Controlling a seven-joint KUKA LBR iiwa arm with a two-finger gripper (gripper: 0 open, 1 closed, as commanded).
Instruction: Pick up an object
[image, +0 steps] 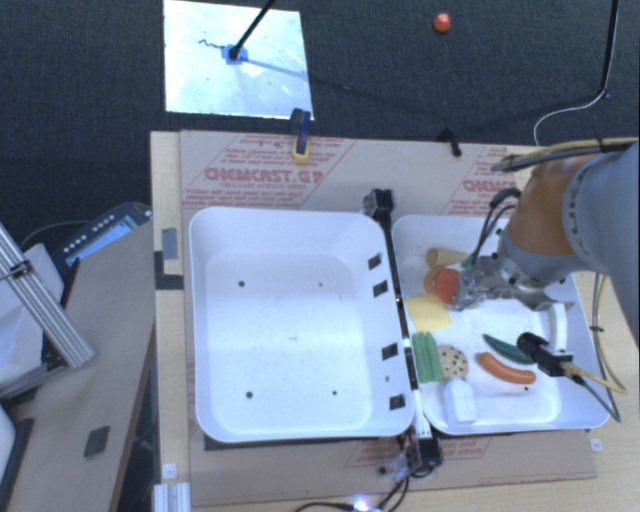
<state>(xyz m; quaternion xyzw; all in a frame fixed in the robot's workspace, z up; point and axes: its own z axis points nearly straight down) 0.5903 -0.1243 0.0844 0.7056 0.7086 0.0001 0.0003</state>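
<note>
While beside the tomato (441, 283), the tool (470, 285) hovers.

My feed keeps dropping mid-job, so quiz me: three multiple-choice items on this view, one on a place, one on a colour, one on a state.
1. Where do the toy foods lie?
A. In the left bin
B. In the right bin
C. On the cardboard in front of the bins

2. What colour is the flat square piece beside the divider?
A. Yellow
B. Blue
C. Black

3. How does the claw stand relative to the red round item?
A. Far off, over the left bin
B. Low in the bin, right beside it
C. Raised high, clear of both bins

Key:
1 B: the hot dog, the cookie and the rest lie in the right bin.
2 A: the cheese slice is yellow.
3 B: the claw is down next to the red round item; a grip cannot be made out.
</note>
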